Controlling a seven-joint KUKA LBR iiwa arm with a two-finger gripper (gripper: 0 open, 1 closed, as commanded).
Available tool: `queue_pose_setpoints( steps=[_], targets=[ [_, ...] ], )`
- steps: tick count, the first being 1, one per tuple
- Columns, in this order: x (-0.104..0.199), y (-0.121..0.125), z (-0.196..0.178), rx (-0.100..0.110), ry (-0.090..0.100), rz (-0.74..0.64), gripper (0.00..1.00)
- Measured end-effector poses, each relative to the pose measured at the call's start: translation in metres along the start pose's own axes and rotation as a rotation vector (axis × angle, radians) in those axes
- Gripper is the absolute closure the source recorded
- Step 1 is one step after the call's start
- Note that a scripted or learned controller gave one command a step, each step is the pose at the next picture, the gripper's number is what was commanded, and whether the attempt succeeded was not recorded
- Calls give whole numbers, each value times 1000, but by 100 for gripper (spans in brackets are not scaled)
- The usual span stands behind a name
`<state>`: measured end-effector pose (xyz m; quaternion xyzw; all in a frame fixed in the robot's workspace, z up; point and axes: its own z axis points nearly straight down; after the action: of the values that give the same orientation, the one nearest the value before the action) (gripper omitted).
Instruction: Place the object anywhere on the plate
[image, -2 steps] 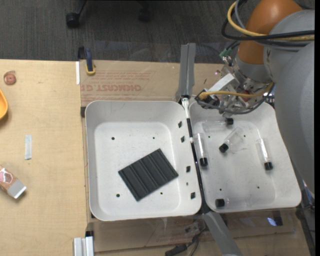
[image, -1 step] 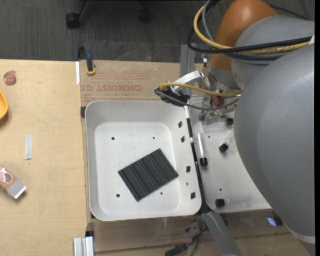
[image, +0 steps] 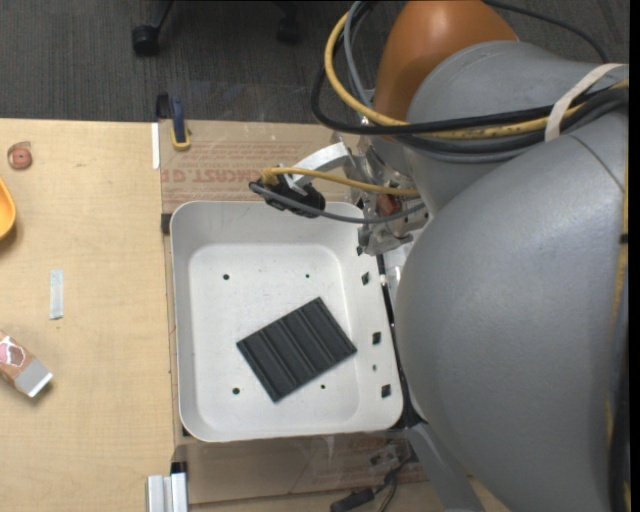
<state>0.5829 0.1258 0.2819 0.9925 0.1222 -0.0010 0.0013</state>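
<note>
A dark grey ribbed rectangular plate (image: 297, 348) lies tilted on the floor of the left white bin (image: 200, 300), toward its near right part. The grey arm with its orange band (image: 440, 40) covers the right half of the view and hides the right bin. The gripper's fingers are hidden behind the arm's body. No object shows on the plate.
Yellow and black cables (image: 300, 190) loop from the arm over the bin's far right corner. On the wooden bench to the left lie a small grey strip (image: 56, 295), a wrapped item (image: 22, 365), an orange thing (image: 5, 210) and a small disc (image: 19, 156).
</note>
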Motion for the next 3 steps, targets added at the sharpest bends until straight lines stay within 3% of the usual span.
queue_pose_setpoints(
  steps=[1,2,3],
  targets=[
    [-22,-26,27,0,0,-31,100],
    [64,-34,-33,-1,-2,-266,100],
    [79,-80,-56,0,-2,-493,100]
  ],
)
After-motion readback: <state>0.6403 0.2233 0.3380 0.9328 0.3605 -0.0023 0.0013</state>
